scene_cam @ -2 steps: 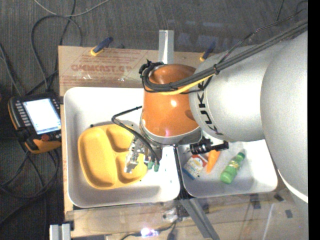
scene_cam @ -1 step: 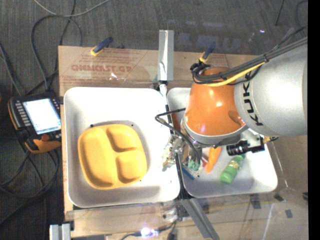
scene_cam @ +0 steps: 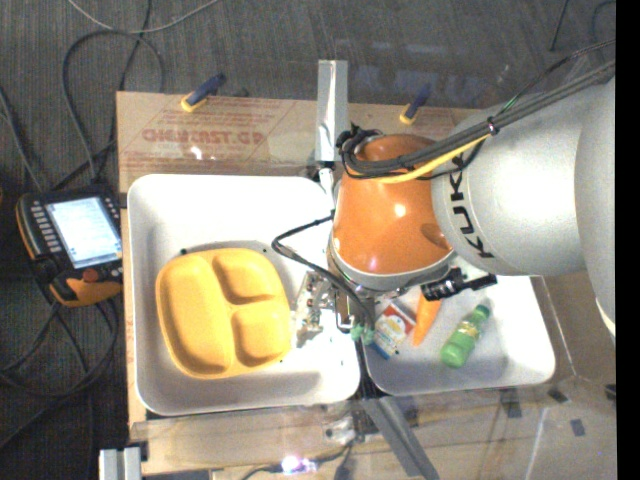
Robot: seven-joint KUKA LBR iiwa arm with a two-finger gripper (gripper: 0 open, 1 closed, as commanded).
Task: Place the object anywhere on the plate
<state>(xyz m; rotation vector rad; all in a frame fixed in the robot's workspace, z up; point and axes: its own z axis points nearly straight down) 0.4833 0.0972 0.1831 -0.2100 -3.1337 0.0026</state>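
Note:
A yellow plate (scene_cam: 222,311) with three compartments lies in the left white bin (scene_cam: 180,200). My gripper (scene_cam: 324,315) hangs just off the plate's right rim, over the strip of bin floor beside the divider between the bins. It is open, and I see only white bin floor between the fingers. In the right bin (scene_cam: 520,360) lie a green bottle (scene_cam: 466,336), an orange carrot-like piece (scene_cam: 427,319) and a small red, white and blue carton (scene_cam: 388,330). The orange wrist band (scene_cam: 385,208) and grey arm hide the back of the right bin.
A cardboard sheet (scene_cam: 205,138) with two clamps lies behind the bins. A teach pendant (scene_cam: 72,236) sits to the left of the bench. Cables run across the floor behind.

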